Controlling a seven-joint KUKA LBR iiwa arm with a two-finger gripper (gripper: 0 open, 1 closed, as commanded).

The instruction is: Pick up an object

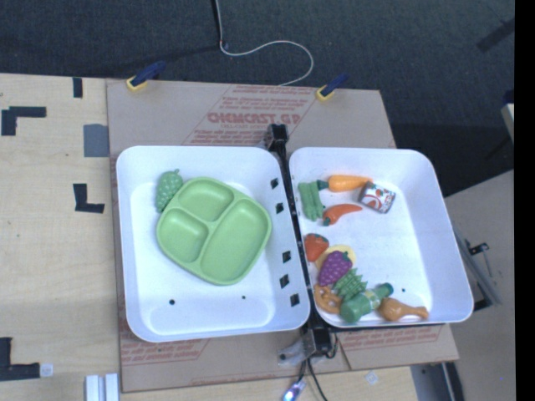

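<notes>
Two shallow white bins sit side by side on a sheet of cardboard (pixel 251 111) on the bench; the left bin (pixel 138 299) and the right bin (pixel 435 224) touch along a central seam. In the left bin a green divided tray (pixel 216 230) lies tilted, with a small green bunch of toy grapes (pixel 168 189) against its upper-left edge. The things I might pick are all in the right bin; near its top an orange carrot (pixel 348 182) lies just left of a small red-and-white can (pixel 377 197); a bundle of green beans (pixel 310 200) lies by the seam, with an orange chili pepper (pixel 341 213) just to its right; lower along the seam come a red tomato-like piece (pixel 315 246), a yellow piece (pixel 341 254) and a purple grape bunch (pixel 333 268), all close together; at the bottom edge a cluster of green vegetables (pixel 358 297) touches a tan, squash-like piece (pixel 401 311). Whether my jaws are released or clenched I cannot tell from this view. A white cable (pixel 251 50) loops over the dark floor above the cardboard.
</notes>
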